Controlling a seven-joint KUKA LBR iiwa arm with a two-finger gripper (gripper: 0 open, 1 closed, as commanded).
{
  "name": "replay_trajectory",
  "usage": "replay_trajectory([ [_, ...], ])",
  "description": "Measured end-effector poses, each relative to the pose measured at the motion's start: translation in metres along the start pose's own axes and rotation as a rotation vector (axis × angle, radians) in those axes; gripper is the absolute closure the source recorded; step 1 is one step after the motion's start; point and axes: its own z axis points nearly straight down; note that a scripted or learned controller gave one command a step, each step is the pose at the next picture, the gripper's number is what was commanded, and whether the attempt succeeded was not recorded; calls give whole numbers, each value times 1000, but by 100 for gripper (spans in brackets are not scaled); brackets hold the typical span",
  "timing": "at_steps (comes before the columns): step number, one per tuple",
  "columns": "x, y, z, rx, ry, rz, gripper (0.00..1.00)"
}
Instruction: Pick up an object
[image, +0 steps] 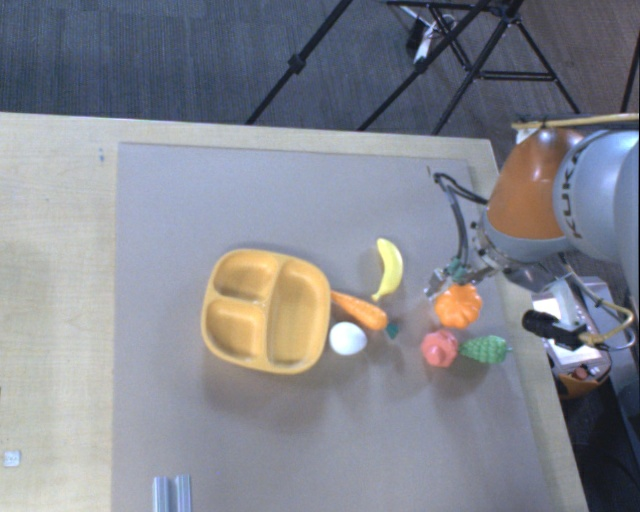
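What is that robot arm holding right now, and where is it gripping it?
It cannot be told. The gripper sits right at the top of the orange pumpkin-like toy, but the view does not show the toy clamped between its fingers.

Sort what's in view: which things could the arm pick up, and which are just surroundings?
Job: gripper; orange fruit; pink fruit; green piece; banana; carrot; egg; yellow tray.

Lying about: tripod legs; metal strip.

Single fixed camera, high above bench (300, 430), looking down aslant
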Motion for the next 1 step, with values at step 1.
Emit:
replay_trajectory([
  [1,2,55,-89,3,0,-193,100],
])
